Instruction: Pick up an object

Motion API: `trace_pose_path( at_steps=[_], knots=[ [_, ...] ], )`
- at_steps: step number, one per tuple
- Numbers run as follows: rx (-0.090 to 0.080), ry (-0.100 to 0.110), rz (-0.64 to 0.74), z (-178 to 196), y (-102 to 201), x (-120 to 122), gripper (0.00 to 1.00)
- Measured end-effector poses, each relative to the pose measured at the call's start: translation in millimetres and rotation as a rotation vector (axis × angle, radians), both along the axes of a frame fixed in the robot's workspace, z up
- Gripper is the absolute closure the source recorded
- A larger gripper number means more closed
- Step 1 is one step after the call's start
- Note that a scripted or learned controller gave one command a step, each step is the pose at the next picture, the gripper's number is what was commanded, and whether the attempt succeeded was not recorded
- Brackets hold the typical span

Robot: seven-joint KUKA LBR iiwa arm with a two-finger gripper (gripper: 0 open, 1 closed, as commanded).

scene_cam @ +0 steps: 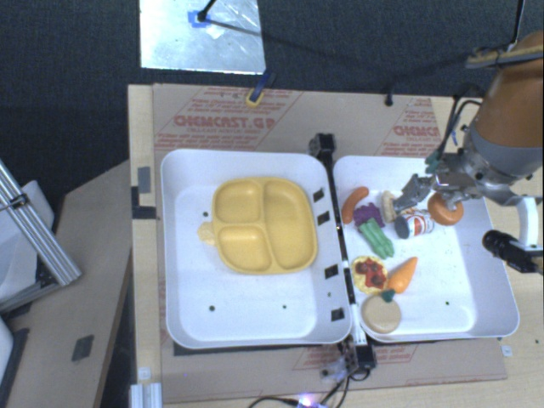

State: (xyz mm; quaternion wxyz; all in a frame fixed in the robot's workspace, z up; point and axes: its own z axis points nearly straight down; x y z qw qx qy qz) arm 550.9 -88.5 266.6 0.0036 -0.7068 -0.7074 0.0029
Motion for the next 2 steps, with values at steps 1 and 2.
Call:
trace_pose_path(
  at_steps=[1, 2],
  knots=[
    [-0.001, -0.01, 0.002, 4.9, 0.0, 1.8, 0.0],
    [0.0, -0.006, 0.001, -37.2, 2.4, 0.2, 0.0]
  ],
)
